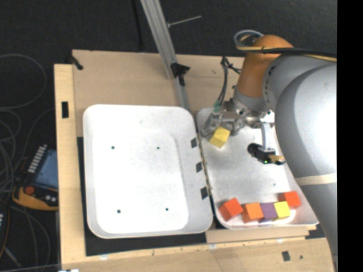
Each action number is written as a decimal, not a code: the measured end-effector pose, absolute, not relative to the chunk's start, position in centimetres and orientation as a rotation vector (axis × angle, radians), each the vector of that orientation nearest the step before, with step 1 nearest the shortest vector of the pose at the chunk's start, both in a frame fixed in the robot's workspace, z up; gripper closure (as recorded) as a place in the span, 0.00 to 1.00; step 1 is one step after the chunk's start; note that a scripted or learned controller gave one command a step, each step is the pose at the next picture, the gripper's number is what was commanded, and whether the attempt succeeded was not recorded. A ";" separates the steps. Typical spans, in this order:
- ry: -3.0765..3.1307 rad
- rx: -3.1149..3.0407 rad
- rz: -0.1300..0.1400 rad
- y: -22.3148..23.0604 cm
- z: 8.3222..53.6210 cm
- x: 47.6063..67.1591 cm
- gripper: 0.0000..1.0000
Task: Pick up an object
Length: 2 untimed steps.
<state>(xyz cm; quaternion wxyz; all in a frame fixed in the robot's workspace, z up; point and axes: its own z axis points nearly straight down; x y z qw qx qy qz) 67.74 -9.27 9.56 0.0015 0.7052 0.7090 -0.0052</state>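
My gripper (220, 131) hangs over the far left corner of the right bin (249, 174), close to the wall between the two bins. A small yellow block (220, 138) sits tilted between its fingers, and the gripper is shut on it. The block looks lifted a little off the bin floor. Along the right bin's near edge lies a row of blocks: an orange-red one (231, 208), an orange one (253, 211), a purple one (267, 212), a yellow one (282, 209) and a red-orange one (292, 199).
The left bin (139, 169) lies beside the right one, its rim touching it. A slanted metal post (161, 33) rises behind the bins. The arm's large grey body (309, 123) covers the right bin's right side.
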 end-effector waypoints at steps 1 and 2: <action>2.226 2.209 -0.008 -9.2 10.9 67.8 1.00; 2.231 2.205 -0.012 -9.3 10.8 67.7 0.00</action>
